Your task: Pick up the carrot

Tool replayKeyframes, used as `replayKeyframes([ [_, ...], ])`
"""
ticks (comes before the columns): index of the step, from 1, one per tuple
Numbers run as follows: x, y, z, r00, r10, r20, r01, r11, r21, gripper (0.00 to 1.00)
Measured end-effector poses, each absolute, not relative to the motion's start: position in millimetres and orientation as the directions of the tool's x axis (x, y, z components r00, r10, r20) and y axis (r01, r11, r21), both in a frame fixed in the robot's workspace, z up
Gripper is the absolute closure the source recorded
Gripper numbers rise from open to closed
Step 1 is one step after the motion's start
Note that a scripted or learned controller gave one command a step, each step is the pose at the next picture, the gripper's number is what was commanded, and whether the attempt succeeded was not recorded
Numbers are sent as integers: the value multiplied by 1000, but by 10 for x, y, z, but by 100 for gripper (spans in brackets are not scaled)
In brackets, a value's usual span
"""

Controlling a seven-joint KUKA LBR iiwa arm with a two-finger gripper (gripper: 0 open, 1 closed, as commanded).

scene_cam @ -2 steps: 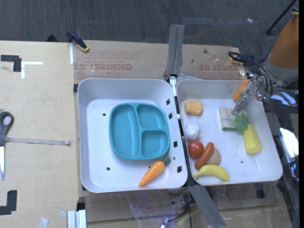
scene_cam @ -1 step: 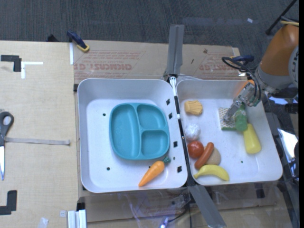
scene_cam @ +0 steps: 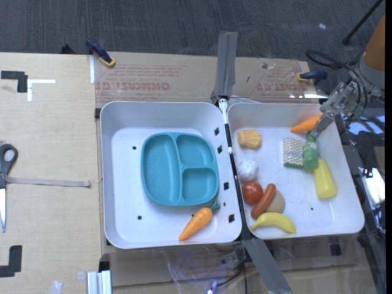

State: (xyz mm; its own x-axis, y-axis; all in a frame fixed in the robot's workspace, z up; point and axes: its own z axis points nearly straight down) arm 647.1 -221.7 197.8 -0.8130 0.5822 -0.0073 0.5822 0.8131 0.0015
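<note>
An orange carrot (scene_cam: pixel 196 223) with a green top lies in the left bin (scene_cam: pixel 116 164), at its front just below the teal plate. A second, smaller orange carrot-shaped piece (scene_cam: pixel 304 126) lies at the back of the right bin (scene_cam: pixel 343 219). My gripper (scene_cam: pixel 322 125) reaches in from the upper right, and its tip sits right against that smaller orange piece. The view does not let me tell whether the piece is gripped or only touched. The gripper is far from the carrot in the left bin.
A teal divided plate (scene_cam: pixel 180 167) takes up the middle of the left bin. The right bin holds a yellow shell-shaped piece (scene_cam: pixel 249 139), a white ball (scene_cam: pixel 247 169), a tomato (scene_cam: pixel 252 192), a sausage (scene_cam: pixel 264 199), a banana (scene_cam: pixel 274 223), a patterned pack (scene_cam: pixel 293 152) and a green-and-yellow piece (scene_cam: pixel 320 171).
</note>
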Motion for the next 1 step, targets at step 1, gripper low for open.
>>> replayKeyframes([
  [1,6528,-2222,2049,-763,647,-6,647,763,2,0],
])
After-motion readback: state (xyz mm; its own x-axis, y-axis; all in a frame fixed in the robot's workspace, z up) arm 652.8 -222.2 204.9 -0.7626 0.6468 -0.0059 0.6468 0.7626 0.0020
